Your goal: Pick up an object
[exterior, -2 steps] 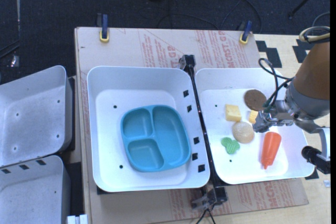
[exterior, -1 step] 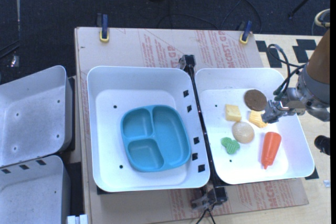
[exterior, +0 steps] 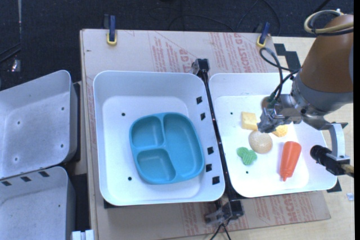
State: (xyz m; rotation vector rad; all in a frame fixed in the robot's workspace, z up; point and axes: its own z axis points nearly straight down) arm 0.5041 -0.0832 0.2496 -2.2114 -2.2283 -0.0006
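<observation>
Orange plastic carrot (exterior: 289, 159), beige round bun (exterior: 261, 143): we log both unlifted; tool (exterior: 266, 122) above bun, grip state indiscernible

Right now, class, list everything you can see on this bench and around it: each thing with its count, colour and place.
Bins: two, white, side by side on the bench.
Divided plate: one, light blue, three compartments, in the left bin.
Cheese-like block: one, yellow, right bin, far side.
Round ball-like item: one, beige, right bin, just below the gripper.
Leafy toy: one, green, beside the round item.
Carrot: one, orange, right bin, near side.
Small piece: one, yellow, partly hidden by the gripper.
Clamps: two, yellow and blue, far edge of the board.
Arm: one, grey and orange, from the right.
Gripper: one, over the right bin.
</observation>
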